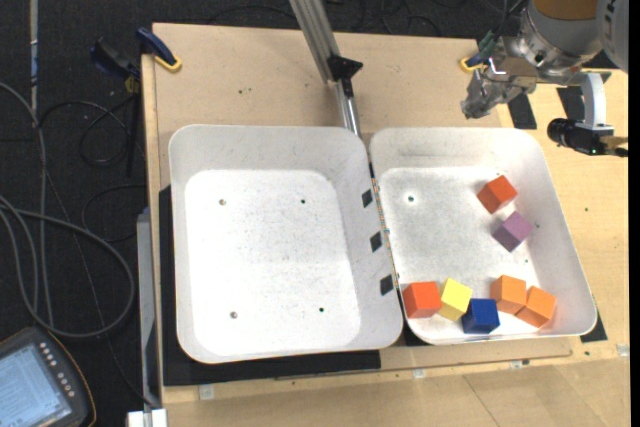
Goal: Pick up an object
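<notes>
The gripper (487,100) is seen poised above the far rim of the right bin (450,143), over the bench rather than over any block; whether it is released or clenched cannot be told from this angle, and nothing is seen held in it; the candidates all lie in the right bin; an orange block (497,193) and a purple block (513,230) sit apart near the right wall, and these look the easier picks; a descent squarely over the orange block, with room kept from the purple one, would likely serve best; along the near edge an orange-red block (422,298), a yellow block (455,298), a blue block (481,315) and two orange blocks (525,298) are crowded together, close to the bin wall, so a clean grasp there seems harder; the left bin (190,215) stands beside; a metal pole (305,0) slants across the bench, well clear of the blocks.
</notes>
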